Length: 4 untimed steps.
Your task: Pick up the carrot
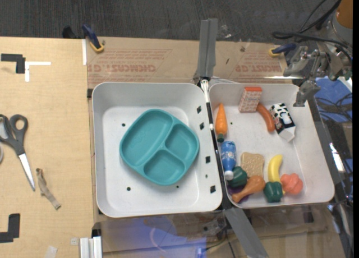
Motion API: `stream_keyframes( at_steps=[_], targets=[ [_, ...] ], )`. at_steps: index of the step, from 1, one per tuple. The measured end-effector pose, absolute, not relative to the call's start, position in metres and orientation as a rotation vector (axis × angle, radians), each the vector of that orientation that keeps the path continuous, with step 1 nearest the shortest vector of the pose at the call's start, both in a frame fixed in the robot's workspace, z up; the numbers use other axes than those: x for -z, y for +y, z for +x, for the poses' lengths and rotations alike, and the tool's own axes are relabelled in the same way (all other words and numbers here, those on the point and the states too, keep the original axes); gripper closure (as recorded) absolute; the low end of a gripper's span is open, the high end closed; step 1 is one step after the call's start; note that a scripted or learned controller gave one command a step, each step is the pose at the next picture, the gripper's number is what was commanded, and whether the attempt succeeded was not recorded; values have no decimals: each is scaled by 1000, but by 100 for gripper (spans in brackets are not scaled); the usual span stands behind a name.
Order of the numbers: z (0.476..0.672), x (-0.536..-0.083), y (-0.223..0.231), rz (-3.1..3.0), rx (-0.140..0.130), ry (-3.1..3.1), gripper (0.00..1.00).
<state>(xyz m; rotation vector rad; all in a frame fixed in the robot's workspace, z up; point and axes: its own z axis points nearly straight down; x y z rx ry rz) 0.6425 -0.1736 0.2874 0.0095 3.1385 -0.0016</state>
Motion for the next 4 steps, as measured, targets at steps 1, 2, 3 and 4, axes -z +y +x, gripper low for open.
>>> stream_keyframes(
  at_steps=[1,2,3,4],
  targets=[
    [627,-256,-85,300,0,3126,0],
    [634,-192,-37,392,0,3115,0],
    [637,-193,-18,351,1,3118,0],
    [618,-93,-94,605,1,3079,0]
  ],
)
